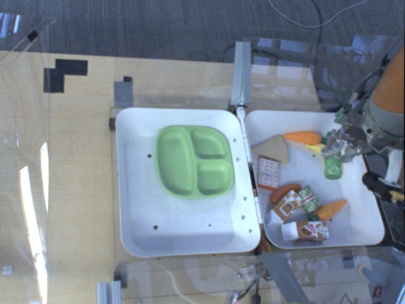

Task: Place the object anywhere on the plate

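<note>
A green plate (193,160) with three compartments lies in the middle of the left bin (136,233). My gripper (337,148) hangs over the upper right part of the right bin (373,233), far to the right of the plate. A small green bottle-shaped object (333,168) sits directly under the gripper; whether it is gripped or only lying below is unclear. A yellow piece (314,147) lies just left of the gripper.
The right bin also holds an orange carrot (302,137), a tan wedge (273,148), a printed card (268,172), a red sausage (285,192), small cartons (299,202) (307,231) and a second carrot (333,209). A metal divider (240,84) separates the bins.
</note>
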Robot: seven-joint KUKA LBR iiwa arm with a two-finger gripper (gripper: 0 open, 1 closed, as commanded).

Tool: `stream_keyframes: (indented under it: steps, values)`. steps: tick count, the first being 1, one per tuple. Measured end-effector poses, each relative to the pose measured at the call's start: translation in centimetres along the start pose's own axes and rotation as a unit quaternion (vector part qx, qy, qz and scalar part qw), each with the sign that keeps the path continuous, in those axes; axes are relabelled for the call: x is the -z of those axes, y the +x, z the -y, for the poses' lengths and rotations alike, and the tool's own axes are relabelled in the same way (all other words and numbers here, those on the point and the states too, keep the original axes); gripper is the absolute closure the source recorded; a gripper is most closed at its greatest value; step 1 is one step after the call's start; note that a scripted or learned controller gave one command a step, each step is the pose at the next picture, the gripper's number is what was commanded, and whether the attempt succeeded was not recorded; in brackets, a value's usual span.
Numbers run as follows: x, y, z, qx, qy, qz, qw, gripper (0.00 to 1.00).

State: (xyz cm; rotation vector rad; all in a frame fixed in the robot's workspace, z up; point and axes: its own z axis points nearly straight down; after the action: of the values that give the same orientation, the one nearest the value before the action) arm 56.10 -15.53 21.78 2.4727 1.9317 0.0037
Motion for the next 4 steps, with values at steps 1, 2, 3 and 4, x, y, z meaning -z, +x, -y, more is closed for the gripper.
stream_keyframes:
  steps: [1,2,3,4]
  values:
    - [-0.1,7.7,1.1,0.031,0.000,-0.001,0.9995,1.00]
    - [2.7,14.9,0.9,0.098,0.000,-0.001,0.9952,1.00]
    - [-1.6,22.2,0.8,0.106,0.001,-0.001,0.9943,1.00]
    - [-2.2,30.5,1.8,0.160,0.000,-0.002,0.9871,1.00]
